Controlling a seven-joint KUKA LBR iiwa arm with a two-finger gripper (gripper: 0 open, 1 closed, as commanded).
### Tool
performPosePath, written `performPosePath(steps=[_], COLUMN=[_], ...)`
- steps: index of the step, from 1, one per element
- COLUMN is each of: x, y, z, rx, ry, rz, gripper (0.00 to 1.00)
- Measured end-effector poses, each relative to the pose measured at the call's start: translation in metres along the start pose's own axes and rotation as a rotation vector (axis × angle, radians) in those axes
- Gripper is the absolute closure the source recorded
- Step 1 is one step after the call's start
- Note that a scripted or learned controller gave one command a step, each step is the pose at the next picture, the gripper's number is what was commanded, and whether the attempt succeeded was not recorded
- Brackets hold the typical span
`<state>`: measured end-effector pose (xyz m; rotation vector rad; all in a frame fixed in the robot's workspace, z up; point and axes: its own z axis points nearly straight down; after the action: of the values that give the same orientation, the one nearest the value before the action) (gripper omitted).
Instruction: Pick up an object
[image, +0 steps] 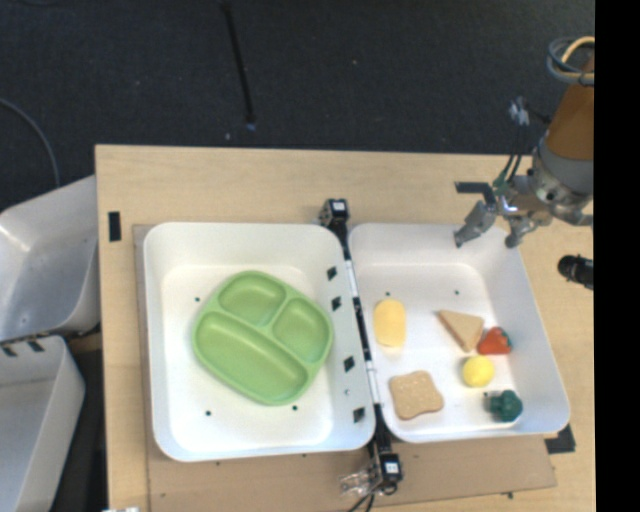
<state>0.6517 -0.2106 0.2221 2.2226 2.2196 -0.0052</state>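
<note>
My gripper (492, 228) hangs over the far edge of the right bin (420, 250), open, with nothing between its fingers. Toy food lies in that bin, nearer the front than the gripper: a pale yellow oval piece (389, 323), a tan wedge (460, 328), a red piece (493, 342), a small yellow ball (478, 372), a brown bread slice (415, 394) and a dark green piece (504, 404). All of them rest on the bin floor, apart from the gripper.
The left bin (170, 300) holds a green divided plate (262, 336). A ridge with black clips (352, 330) joins the two bins. The wooden bench (250, 180) runs behind the bins, and a white housing (45, 260) stands at the left.
</note>
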Motion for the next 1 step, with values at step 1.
performPosePath(steps=[1], x=[0.0001], y=[-0.0038], z=[0.0426], rx=[0.001], ry=[0.001], rz=[0.003], gripper=[0.0])
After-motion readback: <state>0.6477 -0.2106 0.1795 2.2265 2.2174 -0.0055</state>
